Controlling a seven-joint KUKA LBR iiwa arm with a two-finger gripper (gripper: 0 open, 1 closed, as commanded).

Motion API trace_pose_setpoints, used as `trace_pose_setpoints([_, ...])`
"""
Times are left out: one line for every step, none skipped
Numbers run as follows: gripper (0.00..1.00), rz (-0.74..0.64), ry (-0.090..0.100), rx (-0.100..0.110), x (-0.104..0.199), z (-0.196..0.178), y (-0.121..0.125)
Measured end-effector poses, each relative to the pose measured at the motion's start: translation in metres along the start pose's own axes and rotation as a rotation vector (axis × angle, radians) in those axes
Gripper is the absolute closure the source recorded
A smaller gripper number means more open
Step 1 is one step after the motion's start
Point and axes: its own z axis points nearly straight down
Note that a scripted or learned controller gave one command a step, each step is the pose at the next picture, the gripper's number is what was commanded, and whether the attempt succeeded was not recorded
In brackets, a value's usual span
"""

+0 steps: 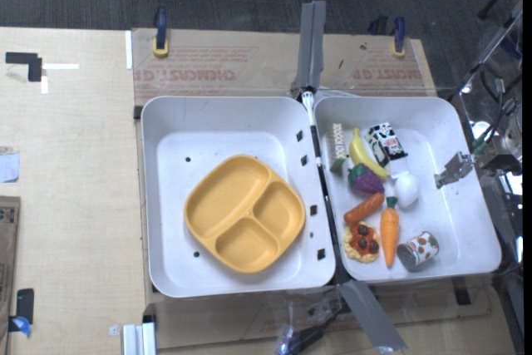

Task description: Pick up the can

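Observation:
The can (418,250) lies on its side in the front right corner of the right bin (465,222). It is silver with a red and white label, and its open end faces front-left. It lies just right of a carrot (389,235). My gripper (453,169) reaches in from the right edge and hovers over the right side of this bin. It is behind the can and well apart from it. Nothing shows between its tips.
The right bin also holds a banana (366,154), a black-and-white carton (385,143), purple grapes (363,177), a white ball (406,189), a sausage (364,208) and a pizza slice (362,242). A yellow divided plate (243,214) sits in the left bin (166,179).

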Motion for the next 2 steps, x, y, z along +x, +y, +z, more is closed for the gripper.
trace_pose_setpoints([0.0,0.1,0.008,-0.001,0.006,0.111,-0.033])
trace_pose_setpoints([0.0,-0.186,0.0,-0.002,0.025,0.081,-0.034])
